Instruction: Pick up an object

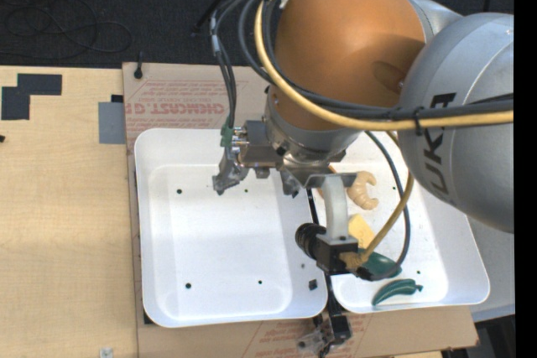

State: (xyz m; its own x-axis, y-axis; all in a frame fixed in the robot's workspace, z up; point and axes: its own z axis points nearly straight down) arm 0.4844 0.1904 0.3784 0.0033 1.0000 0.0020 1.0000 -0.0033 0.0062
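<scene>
Gripper (252, 177), state untellable, hangs over smooth white left bin (159, 264); curved green piece (396, 290) lies in right bin (470, 285).

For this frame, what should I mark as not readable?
- Pincer over the left bin: too small and dark to judge.
- Right bin: the arm covers much of it.
- Yellow object: partly behind the arm's hardware.
- Dark green object: partly hidden by cable.

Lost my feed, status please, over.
Gripper low over left bin, fingers unreadable. Objects sit in right bin: green piece, tan piece. Arm overhangs them.
</scene>
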